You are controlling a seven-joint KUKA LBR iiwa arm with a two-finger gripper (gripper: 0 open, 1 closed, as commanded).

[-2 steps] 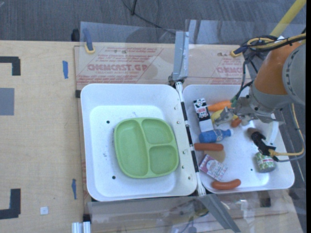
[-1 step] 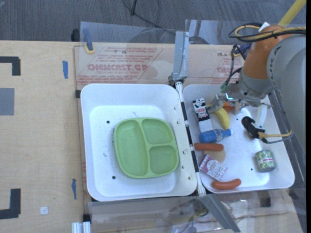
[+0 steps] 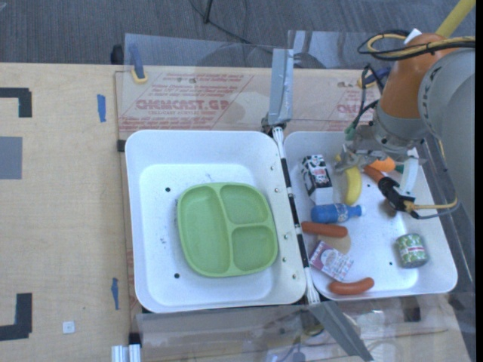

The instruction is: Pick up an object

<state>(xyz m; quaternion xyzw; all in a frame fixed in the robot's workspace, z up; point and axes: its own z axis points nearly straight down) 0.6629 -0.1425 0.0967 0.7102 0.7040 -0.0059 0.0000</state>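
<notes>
White bins sit side by side on the bench in my feed. The left bin holds a green plate with three compartments, lying flat near its middle. All the loose things are in the right bin, and that is where the arm reaches in, its orange band showing above the wrist. The gripper hangs over the far part of that bin, right at the upper end of the banana. The banana lies lengthwise on the bin floor just below it. From this angle the wrist blocks my view, so I cannot tell whether the gripper is clenched or released. Just left of the banana is a carton (black-and-white cow print), close beside it, though I can't say if they touch. Below them a blue bottle lies on its side, its narrow end pointing right, just beneath the banana's lower tip. A sausage lies just under the bottle, a red-and-white packet below that, and a second sausage nearest the front rim. A green can sits well to the right, apart from the rest. A small orange thing pokes out just right of the gripper, partly hidden by the wrist.
</notes>
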